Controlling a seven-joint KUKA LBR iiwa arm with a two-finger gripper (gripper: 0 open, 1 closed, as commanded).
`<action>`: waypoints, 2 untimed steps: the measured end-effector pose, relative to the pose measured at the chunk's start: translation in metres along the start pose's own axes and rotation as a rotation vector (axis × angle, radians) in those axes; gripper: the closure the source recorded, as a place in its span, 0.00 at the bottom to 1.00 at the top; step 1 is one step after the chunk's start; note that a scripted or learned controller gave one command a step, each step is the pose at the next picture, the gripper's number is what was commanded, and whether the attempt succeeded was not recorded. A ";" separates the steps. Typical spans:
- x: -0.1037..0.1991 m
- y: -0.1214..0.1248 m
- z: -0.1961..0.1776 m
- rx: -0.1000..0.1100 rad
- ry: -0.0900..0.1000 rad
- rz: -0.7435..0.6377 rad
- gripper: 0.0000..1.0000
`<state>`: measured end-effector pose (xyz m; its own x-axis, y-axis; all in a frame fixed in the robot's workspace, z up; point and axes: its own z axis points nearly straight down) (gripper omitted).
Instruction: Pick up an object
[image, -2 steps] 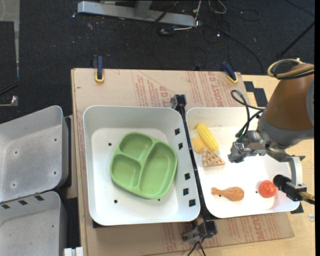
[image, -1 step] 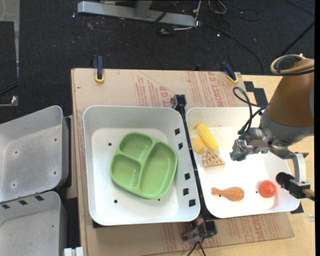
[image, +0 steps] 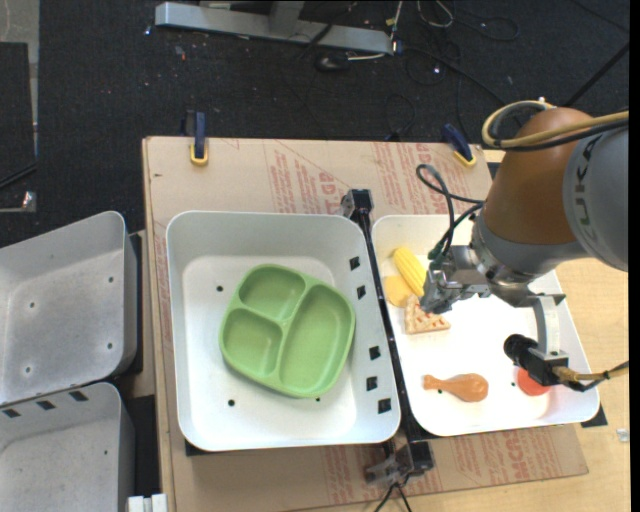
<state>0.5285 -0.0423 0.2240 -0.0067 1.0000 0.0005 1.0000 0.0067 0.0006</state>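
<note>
In the right bin (image: 560, 405) lie a yellow corn cob (image: 409, 266), a yellow piece (image: 396, 291) beside it, a waffle-like cracker (image: 425, 320), a tan chicken drumstick (image: 458, 386) and a red object (image: 532, 383) partly under a black part. My gripper (image: 437, 296) hangs over the left side of this bin, directly above the cracker and next to the corn. Its fingertips are dark and merge with the wrist body. The orange-banded arm comes in from the upper right.
The left bin (image: 190, 250) holds a green divided plate (image: 288, 329). A black divider with clips runs between the bins (image: 378, 300). Grey trays (image: 60, 290) lie off the bench at the left. Cables trail from the wrist over the right bin.
</note>
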 end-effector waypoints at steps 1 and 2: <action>0.055 0.018 0.008 0.000 0.000 -0.001 1.00; 0.112 0.032 0.013 -0.001 0.000 -0.001 1.00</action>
